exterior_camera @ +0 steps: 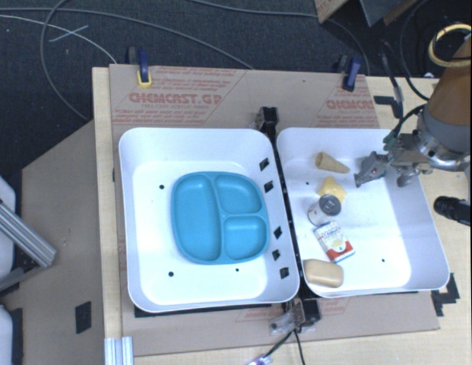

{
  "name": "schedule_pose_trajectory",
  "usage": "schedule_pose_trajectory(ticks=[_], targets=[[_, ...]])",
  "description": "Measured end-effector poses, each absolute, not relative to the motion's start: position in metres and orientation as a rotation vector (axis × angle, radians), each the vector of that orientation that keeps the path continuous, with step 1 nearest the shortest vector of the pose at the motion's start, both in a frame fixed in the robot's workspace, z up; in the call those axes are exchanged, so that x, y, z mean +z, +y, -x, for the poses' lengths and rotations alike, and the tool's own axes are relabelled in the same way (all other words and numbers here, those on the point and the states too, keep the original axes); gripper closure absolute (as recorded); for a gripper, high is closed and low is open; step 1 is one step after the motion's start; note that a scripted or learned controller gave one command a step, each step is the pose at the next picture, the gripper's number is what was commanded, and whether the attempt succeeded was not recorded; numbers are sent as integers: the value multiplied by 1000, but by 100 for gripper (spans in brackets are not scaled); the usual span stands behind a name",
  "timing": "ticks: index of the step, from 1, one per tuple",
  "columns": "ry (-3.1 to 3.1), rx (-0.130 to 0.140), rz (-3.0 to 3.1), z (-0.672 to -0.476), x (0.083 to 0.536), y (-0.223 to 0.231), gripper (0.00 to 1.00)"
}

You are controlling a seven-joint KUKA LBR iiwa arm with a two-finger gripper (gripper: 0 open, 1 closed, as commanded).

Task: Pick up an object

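Observation:
The right bin (403, 257) holds several small objects down its left side: a tan wedge (331, 163), a yellow piece (332, 188), a small dark-topped can (324, 208), a red and white packet (333, 242) and a tan bread-like lump (324, 273). My gripper (388, 167) hangs over the upper right part of this bin, to the right of the tan wedge, with grey fingers (367, 170) spread apart and nothing between them. The arm comes in from the right edge.
The left bin (144, 204) holds a blue divided plate (220, 217). A black clip row (274, 204) runs between the bins. Clamps (144, 73) pin the cardboard sheet at the back. Cables lie on the dark floor behind.

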State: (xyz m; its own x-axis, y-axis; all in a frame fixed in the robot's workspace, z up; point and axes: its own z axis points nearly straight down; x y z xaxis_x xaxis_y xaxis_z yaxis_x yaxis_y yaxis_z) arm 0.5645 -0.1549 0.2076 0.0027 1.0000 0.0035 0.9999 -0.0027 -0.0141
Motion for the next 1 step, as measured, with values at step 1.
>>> schedule_pose_trajectory(ticks=[1], targets=[[-2221,0,2220,-567,215,-155,0]])
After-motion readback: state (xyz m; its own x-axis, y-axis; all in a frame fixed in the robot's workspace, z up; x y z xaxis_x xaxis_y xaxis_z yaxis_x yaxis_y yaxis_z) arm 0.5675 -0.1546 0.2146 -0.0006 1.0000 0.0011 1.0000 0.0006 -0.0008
